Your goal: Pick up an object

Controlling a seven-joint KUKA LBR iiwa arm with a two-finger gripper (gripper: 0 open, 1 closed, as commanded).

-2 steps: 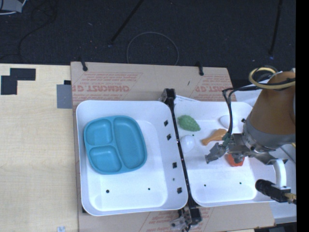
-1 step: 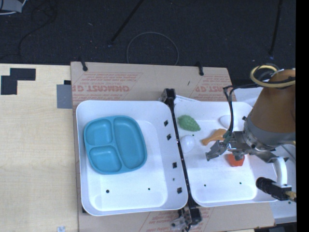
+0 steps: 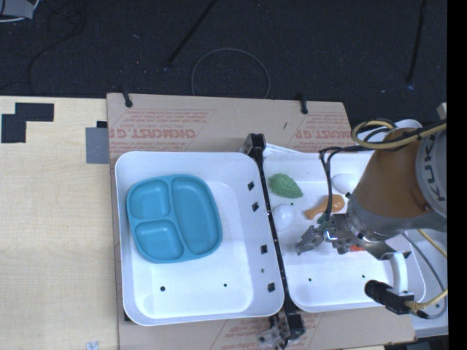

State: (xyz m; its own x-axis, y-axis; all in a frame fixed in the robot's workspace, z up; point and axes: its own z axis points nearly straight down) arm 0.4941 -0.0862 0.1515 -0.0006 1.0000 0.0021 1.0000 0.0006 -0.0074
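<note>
Two shallow white bins sat side by side on the surface [image 3: 58,232]. In the right bin [image 3: 321,294], the gripper [image 3: 310,240] hung low over the floor; its fingers were too dark and small to tell whether open or closed. Beyond it lay one white object [image 3: 282,214], one orange piece [image 3: 323,208] and one green leafy item [image 3: 284,186]. The left bin [image 3: 197,290] held one blue divided plate [image 3: 174,217].

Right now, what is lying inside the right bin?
In the right bin lie a green leafy piece, a white object and an orange piece. The gripper hangs over the bin. The arm covers the right part.
</note>
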